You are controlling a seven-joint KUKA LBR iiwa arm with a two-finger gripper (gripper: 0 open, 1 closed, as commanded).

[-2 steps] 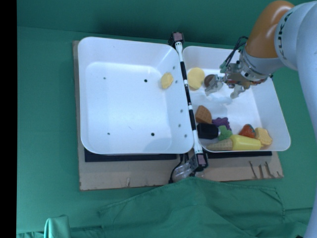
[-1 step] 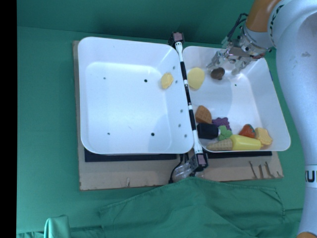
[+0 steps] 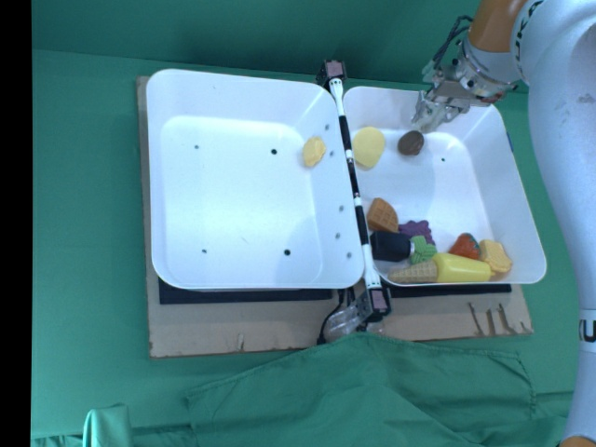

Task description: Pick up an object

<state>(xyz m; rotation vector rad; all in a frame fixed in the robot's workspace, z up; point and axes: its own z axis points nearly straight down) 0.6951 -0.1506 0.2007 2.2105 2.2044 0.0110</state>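
My gripper (image 3: 426,116) hangs over the far edge of the right bin (image 3: 484,170), just above and to the right of a small brown round object (image 3: 411,142). Nothing shows between its fingers. A pale yellow piece (image 3: 368,147) lies next to the brown one, against the divider. One small yellow piece (image 3: 314,152) rests in the left bin (image 3: 233,222) near its right wall. At the near end of the right bin lie a waffle-like orange piece (image 3: 382,215), a black item (image 3: 391,246), purple grapes (image 3: 416,230), an ice-cream cone (image 3: 413,272), a yellow pepper (image 3: 462,268) and a strawberry (image 3: 465,246).
A black and white rod (image 3: 353,180) runs along the seam between the two bins. Both bins sit on a brown cardboard sheet (image 3: 233,329) on the green bench. Rumpled green cloth (image 3: 372,394) covers the near edge. My arm (image 3: 559,91) comes down along the right side.
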